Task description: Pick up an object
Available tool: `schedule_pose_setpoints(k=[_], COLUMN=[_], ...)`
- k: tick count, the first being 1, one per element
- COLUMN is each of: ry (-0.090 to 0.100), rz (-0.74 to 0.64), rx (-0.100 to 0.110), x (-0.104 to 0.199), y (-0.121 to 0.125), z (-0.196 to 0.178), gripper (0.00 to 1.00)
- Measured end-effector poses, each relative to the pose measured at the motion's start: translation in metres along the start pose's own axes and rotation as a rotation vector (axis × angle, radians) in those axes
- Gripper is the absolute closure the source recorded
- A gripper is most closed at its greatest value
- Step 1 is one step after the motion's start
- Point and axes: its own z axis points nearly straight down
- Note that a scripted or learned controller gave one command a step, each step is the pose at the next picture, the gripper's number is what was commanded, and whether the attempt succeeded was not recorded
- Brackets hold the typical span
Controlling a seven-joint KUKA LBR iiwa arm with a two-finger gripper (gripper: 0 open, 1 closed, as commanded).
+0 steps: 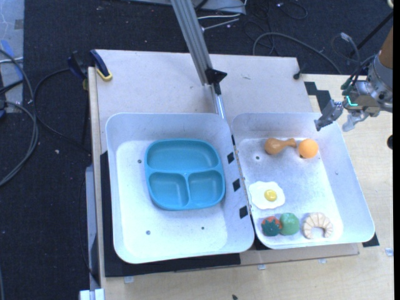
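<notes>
At the left of the frame: black floor with cables, then the pale bench (156, 80) bearing a yellow-and-blue clamp (100, 67) near its upper left corner. No brand, label or readable writing anywhere.

Left of centre: one white bin (125, 230), holding one blue tray (185, 174) with three compartments, one long at the top and two smaller below. Nothing else in that bin.

At centre top: one slanted metal rail (190, 30), running down from the upper edge to the seam between the bins.

Right of centre: a second white bin (350, 186), touching the first along its left side, holding five toy foods. In its upper part, one tan drumstick (278, 145) with one orange ball (308, 149) just beside it on the right. Below them, near the bin's left wall, one fried egg (269, 195). Along the lower edge, one green-and-red vegetable piece (280, 224), and to its right one pale croissant (318, 225).

At the far right edge, above the second bin's upper right corner: one gripper (337, 115), fingers apart and holding nothing, well apart from every toy.
</notes>
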Motion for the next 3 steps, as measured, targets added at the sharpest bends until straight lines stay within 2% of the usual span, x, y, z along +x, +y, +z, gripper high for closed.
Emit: schedule_pose_setpoints(k=[1,2,3], ry=[-0.001,0.001,0.001], rz=[-0.001,-0.002,0.001], rx=[-0.003,0.002,0.002], x=[0.0,0.009,0.005], y=[0.001,0.007,0.009], z=[-0.002,0.052,0.115], gripper=[0.0,0.0,0.0])
